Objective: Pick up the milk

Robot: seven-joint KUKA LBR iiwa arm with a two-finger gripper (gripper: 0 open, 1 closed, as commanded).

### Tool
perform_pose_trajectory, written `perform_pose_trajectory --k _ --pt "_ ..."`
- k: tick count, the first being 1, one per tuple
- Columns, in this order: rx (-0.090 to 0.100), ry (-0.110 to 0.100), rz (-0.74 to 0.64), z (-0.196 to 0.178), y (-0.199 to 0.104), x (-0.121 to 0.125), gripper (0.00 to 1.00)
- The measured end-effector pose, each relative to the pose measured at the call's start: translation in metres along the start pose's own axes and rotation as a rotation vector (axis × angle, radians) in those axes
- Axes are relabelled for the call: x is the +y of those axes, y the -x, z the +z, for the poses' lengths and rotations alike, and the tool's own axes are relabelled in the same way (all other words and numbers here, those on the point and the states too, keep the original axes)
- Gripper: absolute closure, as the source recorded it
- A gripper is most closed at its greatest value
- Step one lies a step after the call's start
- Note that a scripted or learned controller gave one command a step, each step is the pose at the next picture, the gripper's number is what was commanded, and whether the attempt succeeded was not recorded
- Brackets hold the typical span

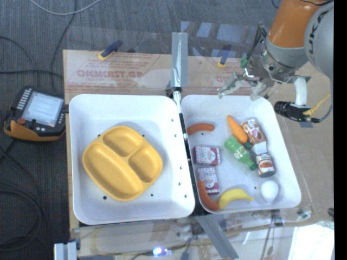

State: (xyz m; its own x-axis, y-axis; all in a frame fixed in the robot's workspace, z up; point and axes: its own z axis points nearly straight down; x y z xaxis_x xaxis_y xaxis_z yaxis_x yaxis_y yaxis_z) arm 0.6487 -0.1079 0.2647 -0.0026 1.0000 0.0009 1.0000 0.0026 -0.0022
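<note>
With its jaws apart above the right bin's (282, 140) far rim, the gripper (243, 87) may grab the carrot (236, 128) or green bottle (239, 149) crowding the milk carton (254, 132).

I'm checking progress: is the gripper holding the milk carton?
No. The gripper hangs open above the right bin's far rim; the milk carton lies inside.

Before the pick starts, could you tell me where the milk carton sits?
The milk carton lies in the right bin, near its far right side, beside the carrot.
</note>
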Motion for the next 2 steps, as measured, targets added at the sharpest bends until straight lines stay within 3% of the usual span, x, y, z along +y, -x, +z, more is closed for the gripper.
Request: perform_pose_trajectory --k 1,2 --pt "-0.002 0.003 0.026 0.132 0.064 -0.04 0.0" --pt "0.0 0.001 0.121 0.098 0.054 -0.04 0.0"
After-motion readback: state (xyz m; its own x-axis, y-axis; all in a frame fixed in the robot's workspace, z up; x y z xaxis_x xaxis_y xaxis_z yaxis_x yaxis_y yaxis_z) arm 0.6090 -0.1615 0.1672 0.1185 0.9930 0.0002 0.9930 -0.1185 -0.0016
